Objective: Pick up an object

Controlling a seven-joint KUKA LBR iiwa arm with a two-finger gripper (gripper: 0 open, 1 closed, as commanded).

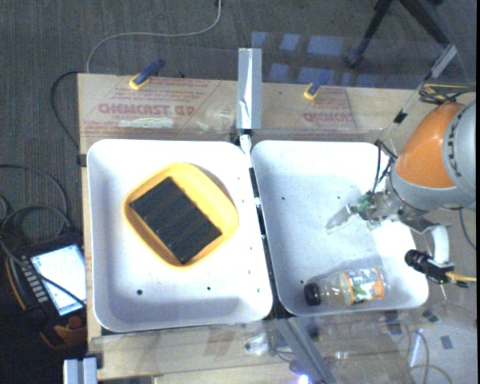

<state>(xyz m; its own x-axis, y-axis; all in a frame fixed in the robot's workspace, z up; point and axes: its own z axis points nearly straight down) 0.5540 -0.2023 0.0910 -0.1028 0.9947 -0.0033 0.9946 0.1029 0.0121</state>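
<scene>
Hovering with the hand (342, 217), grip unreadable, in the right white bin (304, 174), above a clear plastic bottle with black cap (346, 287) lying sideways.

My hand (340, 216) hangs over the right bin (304, 174), whose white floor lies open ahead of me toward the divider and up to its far wall. Just below my hand a plastic bottle (346, 287) lies on its side along the near wall and blocks that strip. Beyond the raised rims between the bins, a yellow dish (216, 184) holding a dark slab (176, 219) takes up the middle of the left bin (112, 286), with bare floor around it.
</scene>
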